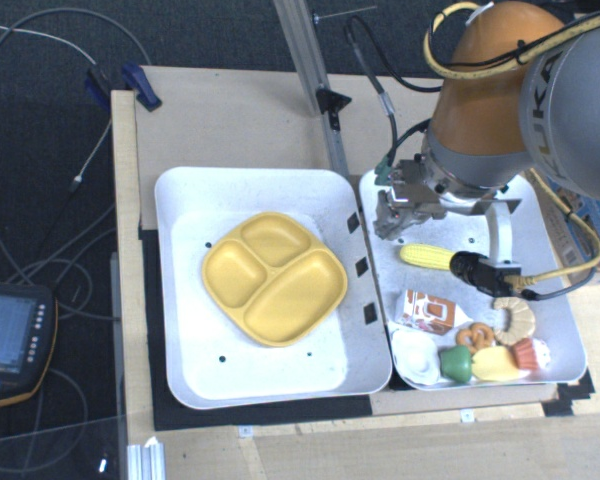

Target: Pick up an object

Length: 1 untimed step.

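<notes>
The pincer [395, 218] hangs over the right bin [570, 363], just at ten o'clock of the corn cob [426, 258]; whether it is apart cannot be told. Nothing looks lifted, so the pick remains undone.

Glossy yellow plastic plate [275, 279]

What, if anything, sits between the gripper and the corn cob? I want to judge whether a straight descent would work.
Nothing visible does. The gripper hangs over the right bin's upper left part, and the corn cob lies just below it in the view, with bare bin floor between. The other toys cluster lower, near the bin's bottom edge.
</notes>
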{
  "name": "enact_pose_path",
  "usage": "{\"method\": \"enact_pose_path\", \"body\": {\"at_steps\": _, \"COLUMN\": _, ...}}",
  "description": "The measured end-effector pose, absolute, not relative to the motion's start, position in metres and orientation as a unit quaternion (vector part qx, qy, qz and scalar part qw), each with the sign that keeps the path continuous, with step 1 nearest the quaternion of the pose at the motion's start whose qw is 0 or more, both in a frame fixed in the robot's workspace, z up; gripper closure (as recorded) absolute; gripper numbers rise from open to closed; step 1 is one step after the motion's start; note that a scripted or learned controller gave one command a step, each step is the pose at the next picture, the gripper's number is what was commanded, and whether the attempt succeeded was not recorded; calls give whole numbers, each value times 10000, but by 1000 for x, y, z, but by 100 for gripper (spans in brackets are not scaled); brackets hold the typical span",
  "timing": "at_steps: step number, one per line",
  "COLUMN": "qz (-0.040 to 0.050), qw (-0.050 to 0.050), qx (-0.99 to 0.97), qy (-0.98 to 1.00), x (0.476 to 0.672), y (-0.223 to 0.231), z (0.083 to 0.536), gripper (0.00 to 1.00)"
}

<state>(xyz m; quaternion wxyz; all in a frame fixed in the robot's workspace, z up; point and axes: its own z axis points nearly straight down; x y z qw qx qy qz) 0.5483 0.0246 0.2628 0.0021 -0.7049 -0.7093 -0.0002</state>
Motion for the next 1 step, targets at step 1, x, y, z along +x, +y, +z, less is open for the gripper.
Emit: {"method": "enact_pose_path", "body": {"at_steps": 1, "qz": -9, "qw": 6, "qx": -7047, "qy": -7095, "x": 558, "y": 78, "z": 256, "gripper": 100}}
